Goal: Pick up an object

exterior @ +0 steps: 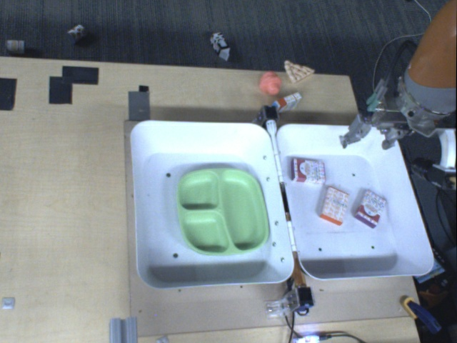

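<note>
Three small printed cartons (333, 205), red-and-white, orange, purple.

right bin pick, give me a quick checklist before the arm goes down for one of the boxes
1. Targets present: ok. Three small boxes lie in the right bin: a red-and-white box, an orange box and a purple box.
2. Boxes separated: ok for the red-and-white box, which lies apart; not ok for the orange and purple boxes, which lie close side by side.
3. End effector over a target: not ok. It sits at the bin's upper right corner, off all three boxes.
4. End effector carrying nothing: ok, nothing seen between its fingers.
5. Fingers open for a grasp: cannot tell.
6. Left bin: ok, the green divided tray lies away from the pick.
</note>
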Robot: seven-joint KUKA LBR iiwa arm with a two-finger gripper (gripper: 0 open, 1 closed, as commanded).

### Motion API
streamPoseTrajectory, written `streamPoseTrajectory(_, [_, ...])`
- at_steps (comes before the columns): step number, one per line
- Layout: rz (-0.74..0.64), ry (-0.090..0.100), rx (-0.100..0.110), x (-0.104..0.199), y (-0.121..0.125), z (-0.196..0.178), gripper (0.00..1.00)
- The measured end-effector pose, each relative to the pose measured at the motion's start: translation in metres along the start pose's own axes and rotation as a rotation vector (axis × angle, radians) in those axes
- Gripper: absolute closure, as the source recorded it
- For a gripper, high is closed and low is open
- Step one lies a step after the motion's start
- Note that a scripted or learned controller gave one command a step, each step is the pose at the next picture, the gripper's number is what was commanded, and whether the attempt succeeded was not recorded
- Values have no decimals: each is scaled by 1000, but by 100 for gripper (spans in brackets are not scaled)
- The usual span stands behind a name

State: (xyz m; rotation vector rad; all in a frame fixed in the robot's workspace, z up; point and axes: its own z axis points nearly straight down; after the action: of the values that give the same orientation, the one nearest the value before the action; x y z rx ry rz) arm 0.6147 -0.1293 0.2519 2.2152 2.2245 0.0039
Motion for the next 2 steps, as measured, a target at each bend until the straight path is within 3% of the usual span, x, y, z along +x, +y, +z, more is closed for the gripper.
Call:
streamPoseTrajectory(1, [1,0,2,26,-13,143,0])
streamPoseTrajectory(2, [2,-1,-5,34,-61,165,0])
